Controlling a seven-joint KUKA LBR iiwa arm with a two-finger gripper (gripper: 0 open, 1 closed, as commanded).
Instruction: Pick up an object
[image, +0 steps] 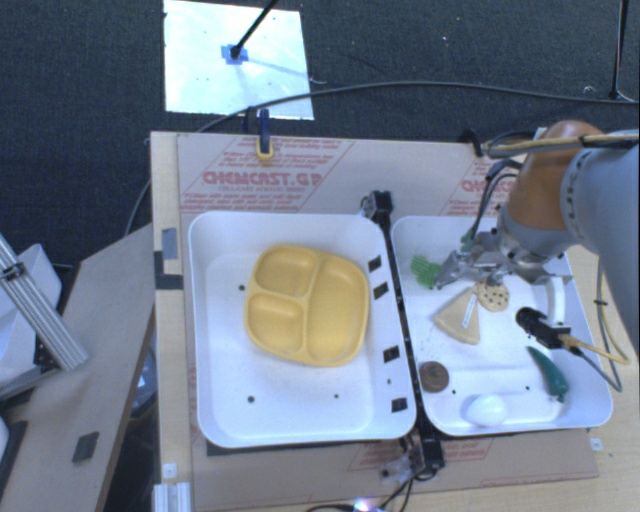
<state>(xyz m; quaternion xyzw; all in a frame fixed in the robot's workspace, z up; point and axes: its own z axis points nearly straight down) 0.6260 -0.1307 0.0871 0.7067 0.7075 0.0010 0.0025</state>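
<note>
My gripper (455, 270) hangs low over the upper part of the right bin (590, 400), under the grey arm with its orange band. Just left of its tip lies a small green leafy piece (424, 270). A pale yellow wedge (458, 318) rests just below the gripper, and a round speckled cookie (491, 295) sits beside the wedge, under the wrist. Nothing shows as held.
Further down the right bin lie a brown disc (433, 376), a white egg-shaped thing (487, 408) and a dark green pod (551, 372). The left bin (215, 400) holds a yellow divided plate (306, 303). A black divider (392, 300) separates the bins.
</note>
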